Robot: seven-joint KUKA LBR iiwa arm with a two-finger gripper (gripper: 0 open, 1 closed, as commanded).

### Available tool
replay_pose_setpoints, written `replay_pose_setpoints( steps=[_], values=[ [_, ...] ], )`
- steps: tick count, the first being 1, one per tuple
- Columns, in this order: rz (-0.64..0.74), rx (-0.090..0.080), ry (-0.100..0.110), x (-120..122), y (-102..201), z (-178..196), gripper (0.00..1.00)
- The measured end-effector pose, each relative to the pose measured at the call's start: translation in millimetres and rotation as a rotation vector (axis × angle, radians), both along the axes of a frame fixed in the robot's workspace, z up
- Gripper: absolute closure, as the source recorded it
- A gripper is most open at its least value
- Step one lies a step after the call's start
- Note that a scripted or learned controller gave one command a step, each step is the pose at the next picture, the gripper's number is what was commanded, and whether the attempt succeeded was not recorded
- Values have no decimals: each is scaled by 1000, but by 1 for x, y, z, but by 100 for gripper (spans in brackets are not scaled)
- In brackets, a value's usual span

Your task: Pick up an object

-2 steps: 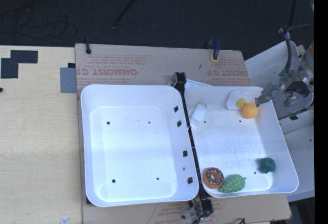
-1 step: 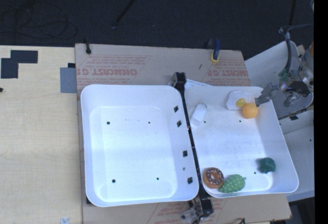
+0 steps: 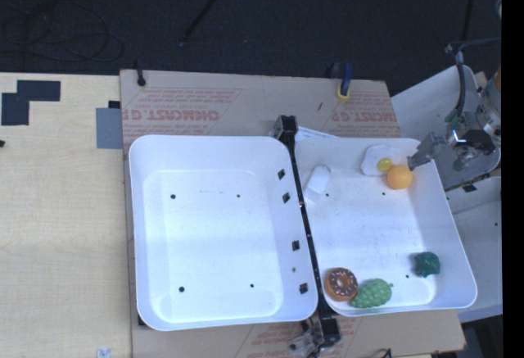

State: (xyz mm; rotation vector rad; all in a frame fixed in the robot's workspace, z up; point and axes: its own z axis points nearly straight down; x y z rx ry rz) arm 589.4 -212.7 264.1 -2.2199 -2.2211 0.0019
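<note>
Two bins side by side: left bin (image 3: 155, 184), right bin (image 3: 458, 283). In right bin: ball (image 3: 399, 177) far corner beside fried egg (image 3: 378, 160); doughnut (image 3: 340, 283) touching grapes (image 3: 372, 293) at near edge; broccoli (image 3: 426, 264) to their right.

A single fixed camera hangs above the bench and looks down at a slant, far enough back to take in both shallow white plastic bins: the left bin (image 3: 213, 233) and the right bin (image 3: 385, 225), side by side on a brown cardboard sheet (image 3: 246, 106). The dark floor lies beyond the bench's far edge, and the pale wooden benchtop (image 3: 57, 217) runs along the left.
</note>
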Motion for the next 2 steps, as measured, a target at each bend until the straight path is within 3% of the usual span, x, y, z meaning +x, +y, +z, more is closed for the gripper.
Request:
replay_pose_setpoints(
  steps=[2],
  values=[
    [0, 0, 0, 0, 0, 0, 0]
  ],
)
